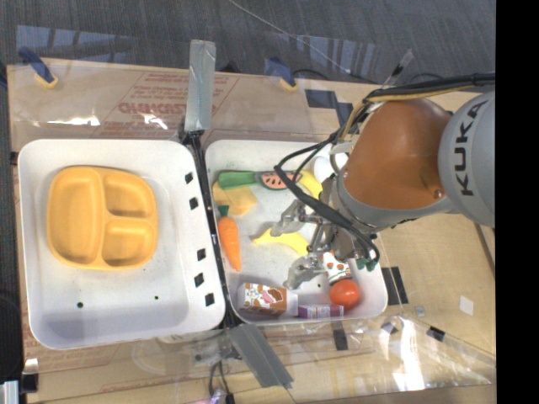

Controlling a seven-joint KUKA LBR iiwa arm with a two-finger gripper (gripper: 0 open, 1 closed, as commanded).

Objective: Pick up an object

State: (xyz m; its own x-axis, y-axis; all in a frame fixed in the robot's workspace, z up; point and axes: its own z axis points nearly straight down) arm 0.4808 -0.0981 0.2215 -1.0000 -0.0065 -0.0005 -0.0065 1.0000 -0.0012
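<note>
Two white bins on the bench: right bin (pixel 253 154) holds the gripper (pixel 296 247), fingers spread apart and clamped on nothing, directly over a yellow banana (pixel 282 238), an orange carrot (pixel 229 241) just left.

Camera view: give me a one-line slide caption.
KUKA arm's claw hangs over toy food in the right bin; yellow divided plate sits in the left bin.

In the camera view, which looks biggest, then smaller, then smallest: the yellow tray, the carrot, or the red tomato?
1. Yellow tray, easily the largest.
2. Carrot, long and thin.
3. Red tomato, the smallest.
</note>
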